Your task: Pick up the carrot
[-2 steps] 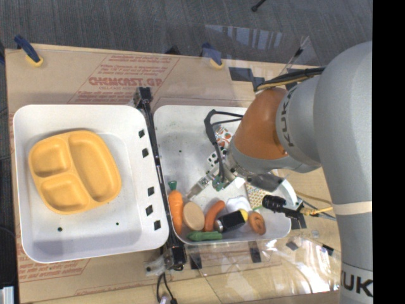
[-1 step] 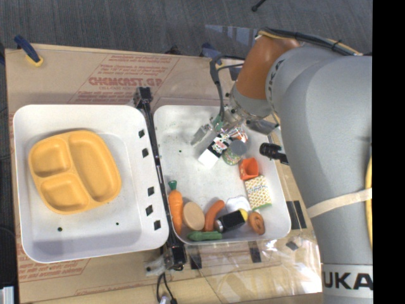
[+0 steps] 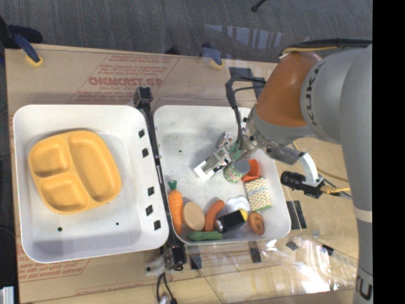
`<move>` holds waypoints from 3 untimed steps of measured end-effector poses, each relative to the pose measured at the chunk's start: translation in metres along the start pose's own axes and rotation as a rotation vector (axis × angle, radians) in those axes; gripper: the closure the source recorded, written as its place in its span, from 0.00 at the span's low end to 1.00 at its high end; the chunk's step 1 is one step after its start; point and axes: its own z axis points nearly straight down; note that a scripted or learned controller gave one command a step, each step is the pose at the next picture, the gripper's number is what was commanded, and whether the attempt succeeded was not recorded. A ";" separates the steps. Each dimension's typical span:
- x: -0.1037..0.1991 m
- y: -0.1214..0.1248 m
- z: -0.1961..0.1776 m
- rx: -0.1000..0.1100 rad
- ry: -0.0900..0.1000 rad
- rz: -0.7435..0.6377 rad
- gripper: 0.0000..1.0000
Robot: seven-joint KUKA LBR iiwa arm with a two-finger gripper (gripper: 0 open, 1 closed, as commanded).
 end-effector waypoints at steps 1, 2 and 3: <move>0.059 0.003 -0.017 0.001 0.001 -0.033 0.00; 0.013 0.000 0.087 0.001 -0.002 0.054 0.00; -0.013 0.051 0.087 0.003 0.001 0.100 0.00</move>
